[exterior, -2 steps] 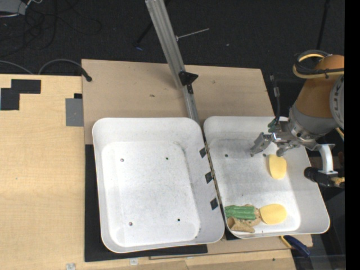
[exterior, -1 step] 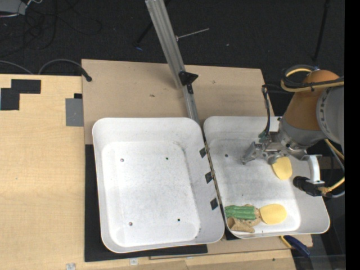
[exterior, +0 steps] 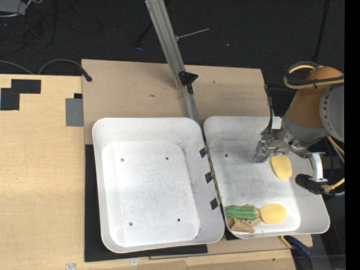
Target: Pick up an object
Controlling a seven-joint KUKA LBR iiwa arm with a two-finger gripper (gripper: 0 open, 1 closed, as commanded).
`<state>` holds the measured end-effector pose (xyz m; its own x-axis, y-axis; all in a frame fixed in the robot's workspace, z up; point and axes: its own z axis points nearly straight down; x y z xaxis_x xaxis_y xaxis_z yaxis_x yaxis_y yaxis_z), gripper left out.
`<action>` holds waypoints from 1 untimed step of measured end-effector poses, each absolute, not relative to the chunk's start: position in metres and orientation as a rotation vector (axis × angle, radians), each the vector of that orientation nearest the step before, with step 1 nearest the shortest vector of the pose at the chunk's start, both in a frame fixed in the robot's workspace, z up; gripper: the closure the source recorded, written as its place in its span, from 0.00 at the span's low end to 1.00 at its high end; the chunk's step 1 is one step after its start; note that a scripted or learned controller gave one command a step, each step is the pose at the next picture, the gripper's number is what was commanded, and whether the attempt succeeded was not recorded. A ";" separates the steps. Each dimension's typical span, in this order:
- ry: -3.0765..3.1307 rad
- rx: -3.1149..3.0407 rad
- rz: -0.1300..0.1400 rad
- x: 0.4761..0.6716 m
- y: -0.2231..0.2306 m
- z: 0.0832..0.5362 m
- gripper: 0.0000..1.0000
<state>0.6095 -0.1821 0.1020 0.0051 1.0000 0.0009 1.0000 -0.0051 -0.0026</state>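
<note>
In the right bin (exterior: 242, 134), at the frame's right, a yellow oval piece (exterior: 281, 167) lies just lower right of the hand (exterior: 264, 151), its long axis near vertical. I cannot tell the hand's opening.

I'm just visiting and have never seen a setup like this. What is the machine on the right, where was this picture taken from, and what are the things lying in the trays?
The picture comes from a fixed camera above the bench, looking down at a slant. On the right is a robot arm, grey with an orange band, reaching in. Its gripper is a two-finger claw, low over the right bin. Just beside it lies a yellow piece; whether the claw has hold of it is too hard to tell. Near that bin's front edge lie a green object, a tan object and another yellow piece. The left bin sits alongside.
</note>
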 end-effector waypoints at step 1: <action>-2.219 -2.228 -0.002 0.606 -0.190 0.162 1.00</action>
<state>0.6060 -0.1898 0.1622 0.0041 1.0000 -0.0013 1.0000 -0.0041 0.0033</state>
